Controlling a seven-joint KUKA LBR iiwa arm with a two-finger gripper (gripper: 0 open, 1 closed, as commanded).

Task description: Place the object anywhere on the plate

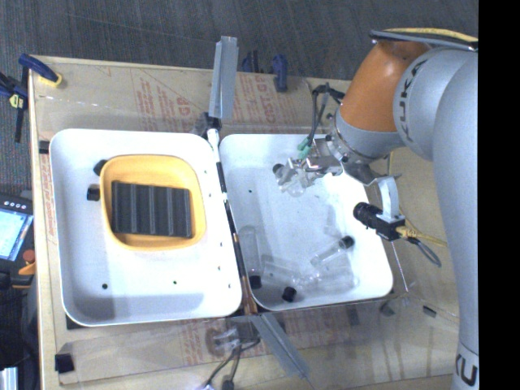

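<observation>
The arm (pixel 431 136), grey with an orange band, reaches in from the right and ends in the gripper (pixel 294 171), low over the far part of the right bin (pixel 244 169). Whether its fingers are spread or closed cannot be told; the metal parts there blur together against the white floor.

The left bin (pixel 65 218) lies well to the gripper's left, past the divider between the two bins. In it sits the plate (pixel 154 169), yellow-rimmed with a dark ribbed centre, well apart from the gripper.

The objects are clear plastic pieces, hard to make out. A clear piece (pixel 289 179) appears just at the gripper's tip, but it cannot be told whether it sits between the fingers. Other clear vials (pixel 329 260) with black caps lie nearer the camera than the gripper, toward the right bin's near wall, some apart from the rest.
</observation>
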